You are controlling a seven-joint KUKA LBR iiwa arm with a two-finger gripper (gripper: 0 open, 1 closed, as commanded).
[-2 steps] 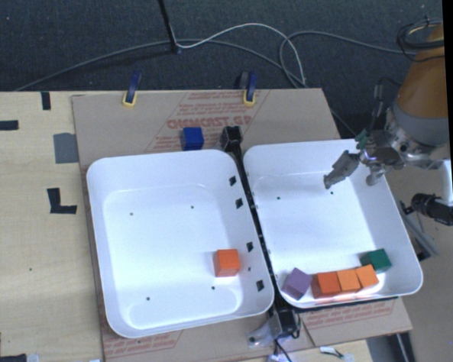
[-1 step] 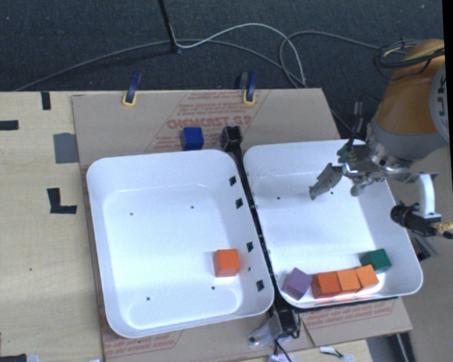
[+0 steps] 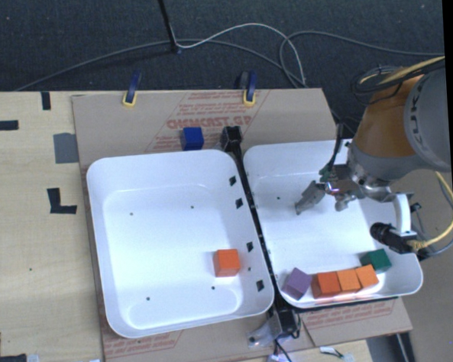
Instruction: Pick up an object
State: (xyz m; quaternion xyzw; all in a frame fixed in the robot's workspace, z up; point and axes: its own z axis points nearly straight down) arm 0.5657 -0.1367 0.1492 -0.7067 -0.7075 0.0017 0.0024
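Observation:
In the right bin [image 3: 302,160], my gripper [image 3: 323,200] hovers over the bare white floor at mid-height, open, with nothing between its fingers. Along that bin's front wall sit a purple cube [image 3: 296,283], three orange blocks side by side [image 3: 345,281] and a green block [image 3: 377,260] at the right end. These lie well in front of the gripper. A single orange cube [image 3: 227,262] rests in the left bin [image 3: 112,183], towards its front right.
A blue cube [image 3: 192,137] lies outside the bins on the cardboard behind the left bin, beside a black clip [image 3: 230,138] on the divider between the bins. Cables run across the dark floor at the back. The arm's orange band [image 3: 384,125] rises at the right.

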